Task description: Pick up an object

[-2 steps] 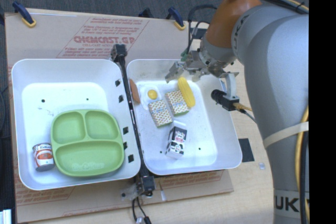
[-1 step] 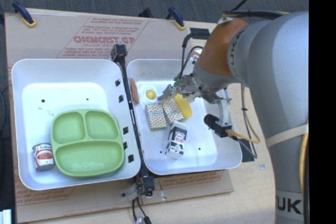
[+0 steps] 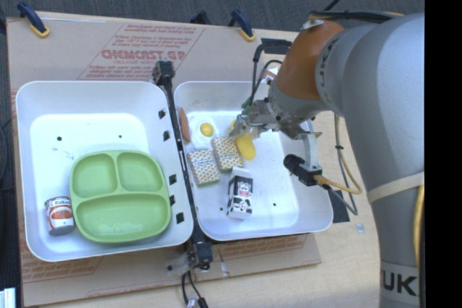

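The arm [image 3: 361, 76] reaches in from three o'clock, its orange band [image 3: 307, 61] over the top edge of the right bin [image 3: 289, 216]. The pincer [image 3: 244, 128] is low in that bin, at about twelve o'clock from the bin's middle, right over a yellow piece [image 3: 246, 148] that lies just beside it. Whether the pincer is wide, narrow or closed on anything cannot be told; the wrist hides it.

Around the bin's middle lie two patterned packets [image 3: 214, 159], touching each other, with the yellow piece at their three o'clock side. A fried egg toy [image 3: 207, 130] sits at eleven o'clock, a sausage [image 3: 185, 125] by the left wall, and a small carton [image 3: 241, 196] at six o'clock.

The left bin [image 3: 36, 112] holds a green divided plate [image 3: 119, 195] and, at eight o'clock, a can [image 3: 60, 215]. Both bins rest on a cardboard sheet [image 3: 144, 47] on the worktop.
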Tool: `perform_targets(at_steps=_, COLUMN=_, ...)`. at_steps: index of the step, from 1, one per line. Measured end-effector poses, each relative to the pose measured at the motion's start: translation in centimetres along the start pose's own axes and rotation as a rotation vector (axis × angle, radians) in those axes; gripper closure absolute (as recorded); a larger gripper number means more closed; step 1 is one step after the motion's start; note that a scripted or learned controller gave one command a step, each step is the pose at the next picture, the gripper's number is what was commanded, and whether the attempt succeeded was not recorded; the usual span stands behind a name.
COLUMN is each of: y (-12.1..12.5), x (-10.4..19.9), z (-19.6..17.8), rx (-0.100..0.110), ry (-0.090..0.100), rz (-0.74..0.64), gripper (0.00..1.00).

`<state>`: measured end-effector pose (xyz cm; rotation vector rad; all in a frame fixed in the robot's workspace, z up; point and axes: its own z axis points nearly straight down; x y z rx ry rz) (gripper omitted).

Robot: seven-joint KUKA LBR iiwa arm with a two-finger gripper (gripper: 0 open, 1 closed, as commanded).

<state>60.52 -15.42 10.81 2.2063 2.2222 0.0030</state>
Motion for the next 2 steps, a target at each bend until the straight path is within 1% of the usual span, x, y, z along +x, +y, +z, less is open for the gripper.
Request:
perform_targets(at_steps=1, y=-5.9, x=3.8, z=-11.0, rx=0.008, ry=0.006, rz=0.002, gripper=1.0)
perform_targets(at_steps=2, y=-11.9, x=8.8, z=-8.4, rx=0.014, ry=0.006, rz=0.0, gripper=1.0)
